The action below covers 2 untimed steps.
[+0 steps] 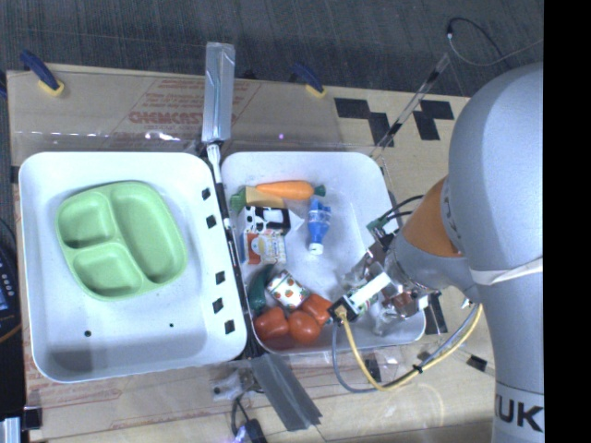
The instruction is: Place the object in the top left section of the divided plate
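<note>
A green divided plate (118, 236) lies in the left bin (55, 340), with two small sections on its left and one long section on its right; nothing rests in them. My gripper (362, 275) is low in the right bin (360, 178), at its right side. It is right of the toy pile and below a small blue bottle (318, 225). An orange carrot (282, 192) lies at the far end of that bin.
The right bin also holds a black-and-white cow-patterned toy (266, 219), a small carton (265, 246), a spotted white piece (285, 291), a dark green item (259, 280) and red tomatoes (288, 326) at its near edge. A divider wall (222, 247) separates the bins.
</note>
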### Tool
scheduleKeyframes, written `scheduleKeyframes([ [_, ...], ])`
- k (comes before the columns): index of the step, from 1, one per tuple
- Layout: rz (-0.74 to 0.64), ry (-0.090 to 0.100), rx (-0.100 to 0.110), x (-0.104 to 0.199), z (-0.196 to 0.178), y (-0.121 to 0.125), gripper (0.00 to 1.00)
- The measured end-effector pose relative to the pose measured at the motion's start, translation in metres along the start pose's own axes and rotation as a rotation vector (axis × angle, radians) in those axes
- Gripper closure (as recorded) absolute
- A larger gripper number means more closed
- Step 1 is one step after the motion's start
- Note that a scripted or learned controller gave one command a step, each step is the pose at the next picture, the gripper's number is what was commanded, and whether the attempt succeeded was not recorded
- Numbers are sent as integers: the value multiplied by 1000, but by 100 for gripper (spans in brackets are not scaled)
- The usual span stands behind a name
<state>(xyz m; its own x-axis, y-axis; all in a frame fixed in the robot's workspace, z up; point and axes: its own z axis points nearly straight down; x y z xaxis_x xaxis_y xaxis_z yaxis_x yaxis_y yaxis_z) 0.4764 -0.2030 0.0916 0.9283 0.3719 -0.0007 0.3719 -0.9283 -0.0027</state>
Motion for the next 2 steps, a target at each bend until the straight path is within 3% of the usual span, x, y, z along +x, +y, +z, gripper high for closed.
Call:
scheduleKeyframes([
  [1,-267,1,-1,0,-173,1,0],
  [2,-563,-2,4,27,-156,-22,0],
])
